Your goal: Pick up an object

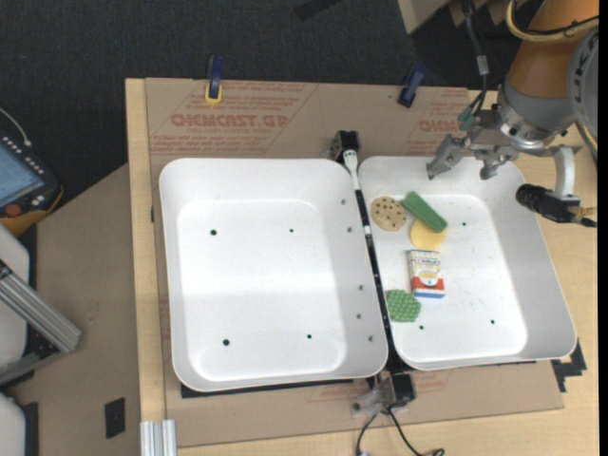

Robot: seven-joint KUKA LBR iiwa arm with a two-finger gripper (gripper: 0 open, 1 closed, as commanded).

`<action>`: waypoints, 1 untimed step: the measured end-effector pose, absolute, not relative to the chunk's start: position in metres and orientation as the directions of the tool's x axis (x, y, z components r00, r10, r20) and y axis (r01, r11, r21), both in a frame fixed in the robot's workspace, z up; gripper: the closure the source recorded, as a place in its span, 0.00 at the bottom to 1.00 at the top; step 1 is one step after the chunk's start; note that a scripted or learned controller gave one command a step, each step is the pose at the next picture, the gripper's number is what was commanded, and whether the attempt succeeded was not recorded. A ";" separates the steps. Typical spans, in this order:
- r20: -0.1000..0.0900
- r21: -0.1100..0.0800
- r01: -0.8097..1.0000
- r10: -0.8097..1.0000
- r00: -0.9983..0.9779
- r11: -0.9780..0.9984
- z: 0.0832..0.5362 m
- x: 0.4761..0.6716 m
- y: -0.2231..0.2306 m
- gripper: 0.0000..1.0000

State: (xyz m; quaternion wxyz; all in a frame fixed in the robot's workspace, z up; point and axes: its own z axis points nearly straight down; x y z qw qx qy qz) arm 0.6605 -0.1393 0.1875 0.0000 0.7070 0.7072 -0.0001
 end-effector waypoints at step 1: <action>0.004 -0.004 1.000 1.000 0.006 -0.006 0.081 0.612 -0.170 0.00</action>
